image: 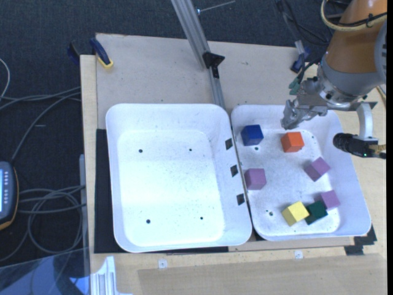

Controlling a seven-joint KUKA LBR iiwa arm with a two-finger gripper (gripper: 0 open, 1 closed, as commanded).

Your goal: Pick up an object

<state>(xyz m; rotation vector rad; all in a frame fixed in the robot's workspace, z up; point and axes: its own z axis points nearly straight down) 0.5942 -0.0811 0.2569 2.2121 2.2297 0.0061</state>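
Nearest me in the right bin (pixel 344 223) lie a yellow cube (pixel 295 212), a dark green cube (pixel 317 211) touching it and a purple cube (pixel 330 198); farther back sit two more purple cubes (pixel 255 178) (pixel 317 168), then a blue cube (pixel 252 134) and an orange cube (pixel 292 142). I judge I am in the approach step: my pincer (pixel 293 120) hangs just above and beside the orange cube's far edge, holding nothing, and I cannot tell whether it is apart or together. Next I would centre it over that small, bright, square-edged orange cube, lower it and close.
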